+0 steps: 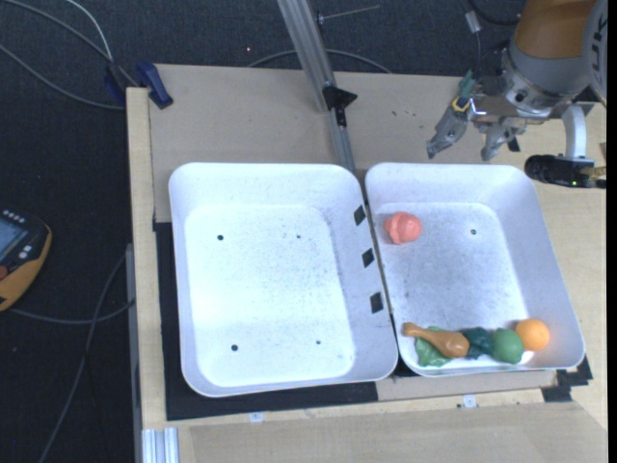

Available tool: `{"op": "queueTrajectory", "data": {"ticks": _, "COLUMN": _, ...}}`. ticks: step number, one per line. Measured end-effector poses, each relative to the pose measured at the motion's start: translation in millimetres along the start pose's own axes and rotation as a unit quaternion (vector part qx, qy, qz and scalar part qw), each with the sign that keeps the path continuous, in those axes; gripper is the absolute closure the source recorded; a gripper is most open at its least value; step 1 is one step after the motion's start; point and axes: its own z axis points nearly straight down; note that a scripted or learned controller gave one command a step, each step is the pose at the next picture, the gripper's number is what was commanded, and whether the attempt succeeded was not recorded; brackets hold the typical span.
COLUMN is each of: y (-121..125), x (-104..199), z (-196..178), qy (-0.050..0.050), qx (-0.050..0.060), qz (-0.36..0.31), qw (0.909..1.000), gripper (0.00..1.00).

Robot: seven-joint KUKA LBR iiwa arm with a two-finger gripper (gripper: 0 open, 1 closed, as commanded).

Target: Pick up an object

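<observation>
Bench w/ 2 white bins (193,186); right bin holds 5 toys (404,228); fingers (474,141) spread, nothing between.

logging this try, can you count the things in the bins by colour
pink: 1, pink lump, far end of the right bin
orange: 1, orange ball
green: 1, green ball
brown: 1, drumstick-shaped piece
dark teal: 1, dark teal piece
total: 5, all in the right bin

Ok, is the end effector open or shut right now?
Open. The end effector hangs over the bench beyond the right bin, its two fingers spread apart with bare bench showing between them and nothing held.
</observation>
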Motion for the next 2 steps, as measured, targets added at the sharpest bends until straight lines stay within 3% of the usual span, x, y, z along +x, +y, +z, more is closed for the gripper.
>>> {"op": "queueTrajectory", "data": {"ticks": 1, "y": -80, "x": -52, "z": 66, "qy": 0.0, "qx": 0.003, "qz": 0.002, "qw": 1.0, "gripper": 0.0}}
{"op": "queueTrajectory", "data": {"ticks": 2, "y": -102, "x": -115, "z": 31, "qy": -0.001, "qx": -0.001, "qz": 0.003, "qw": 1.0, "gripper": 0.0}}
